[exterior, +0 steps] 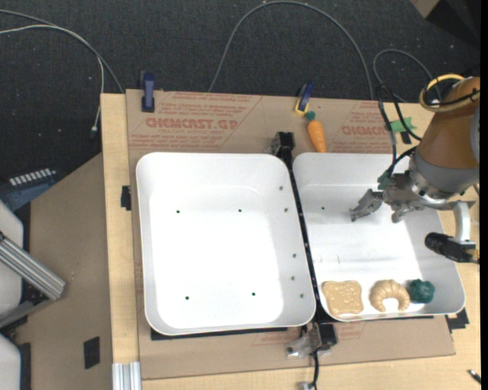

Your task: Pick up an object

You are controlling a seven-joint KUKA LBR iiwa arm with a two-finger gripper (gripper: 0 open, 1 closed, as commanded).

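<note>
With its fingers spread apart and gripping nothing, the claw (381,207) is hanging over the right bin (335,244) well away from the toast (341,297), croissant (390,295) and green toy (420,290) along the near edge, so it should be centring over one before descending.

You were looking at a robotics lab bench, cardboard sheet (229,118) clamped down with blue clamps (147,90), two white bins (221,171) side by side, cables (305,23) trailing over dark carpet (61,122).
</note>
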